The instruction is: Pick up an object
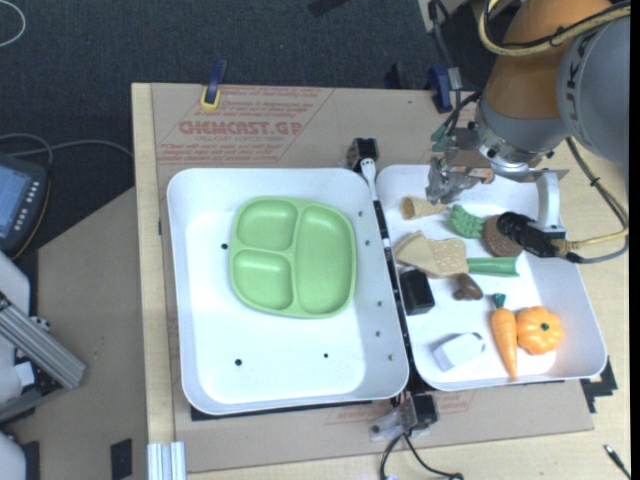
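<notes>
My gripper hangs over the far left part of the right bin, just above a small tan piece and a green knobbly toy. Nothing is visibly held in it. The bin also holds a tan bread slice, a brown round piece, a green stick, a black block, a small brown lump, a carrot, an orange pumpkin-like toy and a white piece.
The left bin holds a green divided plate. A black divider rail runs between the bins. The arm's grey body and orange band loom over the right bin's far side, with a cable trailing right.
</notes>
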Robot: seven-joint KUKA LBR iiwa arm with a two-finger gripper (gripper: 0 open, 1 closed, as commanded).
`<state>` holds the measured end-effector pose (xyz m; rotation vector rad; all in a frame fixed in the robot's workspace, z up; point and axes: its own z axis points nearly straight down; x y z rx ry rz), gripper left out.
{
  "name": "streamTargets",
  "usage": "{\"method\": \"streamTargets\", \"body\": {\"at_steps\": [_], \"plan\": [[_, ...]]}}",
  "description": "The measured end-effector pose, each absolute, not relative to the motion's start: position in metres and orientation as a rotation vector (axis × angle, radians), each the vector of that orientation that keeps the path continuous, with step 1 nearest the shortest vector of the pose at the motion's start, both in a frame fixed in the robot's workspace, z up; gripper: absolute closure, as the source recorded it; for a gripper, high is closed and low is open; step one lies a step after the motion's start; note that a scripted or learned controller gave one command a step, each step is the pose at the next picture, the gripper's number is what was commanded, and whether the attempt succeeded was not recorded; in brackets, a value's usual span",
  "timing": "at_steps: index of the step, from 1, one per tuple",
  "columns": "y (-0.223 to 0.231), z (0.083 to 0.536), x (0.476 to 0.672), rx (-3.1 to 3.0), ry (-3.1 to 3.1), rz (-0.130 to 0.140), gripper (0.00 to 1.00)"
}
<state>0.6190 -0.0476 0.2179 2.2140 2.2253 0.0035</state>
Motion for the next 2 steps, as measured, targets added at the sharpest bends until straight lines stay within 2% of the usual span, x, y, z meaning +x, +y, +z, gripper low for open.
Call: {"method": "streamTargets", "body": {"at_steps": [2], "plan": [[-0.0333, 0.2146, 0.6249, 2.219, 2.220, 0.002, 1.00]]}}
